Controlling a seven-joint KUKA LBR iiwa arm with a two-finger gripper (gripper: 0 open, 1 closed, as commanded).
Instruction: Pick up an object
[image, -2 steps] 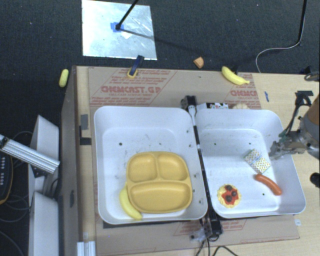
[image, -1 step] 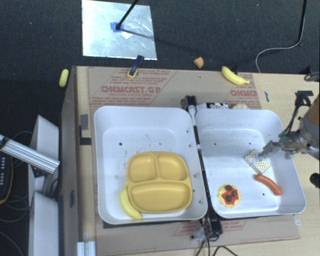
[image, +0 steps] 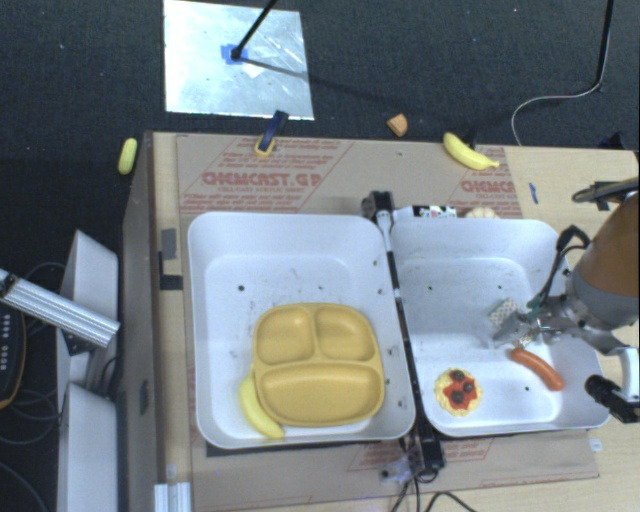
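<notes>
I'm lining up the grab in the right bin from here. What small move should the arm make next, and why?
Probably a short drop and nudge toward the hot dog. The gripper sits just above and slightly left of it in the right bin, and nothing shows between its tips. The small pizza lies further left, so the hot dog looks like the nearest target.

One fixed camera looks down from above the worktop (image: 330, 165) at a slant, far enough back to take in both white bins (left bin (image: 215, 300), right bin (image: 470, 245)) across the middle of the frame. Dark floor (image: 80, 70) runs along the top, and the arm (image: 612, 265) enters at the right edge.
</notes>
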